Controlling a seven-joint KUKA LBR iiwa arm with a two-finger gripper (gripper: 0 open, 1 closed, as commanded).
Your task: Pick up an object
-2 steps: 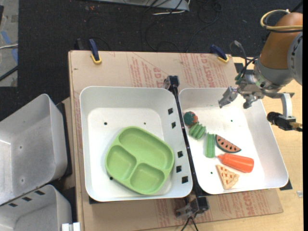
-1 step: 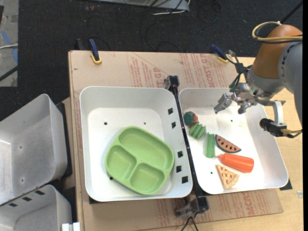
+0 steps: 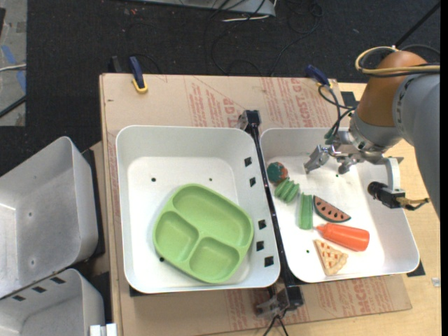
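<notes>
Tool (image 3: 330,157) hangs over the far middle of the right bin (image 3: 402,257), its two fingers spread apart with nothing between them, so no object is held yet. Candidates for picking all lie in that bin, nearer the camera than the tool and toward the bin's left wall: a carrot (image 3: 344,236), a watermelon slice (image 3: 330,209), a pizza wedge (image 3: 330,256), a long green pod (image 3: 306,211), a ridged green piece (image 3: 286,190) and a small ball (image 3: 277,171) of red and green tucked against the left wall. The main risk, in my judgement, is crowding: the pod, slice and carrot sit touching or just beside one another, so fingers coming down on one may land on a neighbour, push the pile aside, or close on two things at once. The ball and the ridged piece lie so near the left wall and the black divider (image 3: 264,187) between the bins that one finger may strike the wall before the other finds its grip. Flat pieces such as the wedge and the slice offer little height to clamp, and could slip out as the arm lifts. A black fitting (image 3: 386,192) with its cable hangs by the right wall, close to the wrist, and might catch. Left bin (image 3: 133,152) holds a green divided plate (image 3: 203,233), well apart from the tool and in nobody's way. Two more white tubs (image 3: 42,208) stand off the surface (image 3: 182,96) at its left edge.
</notes>
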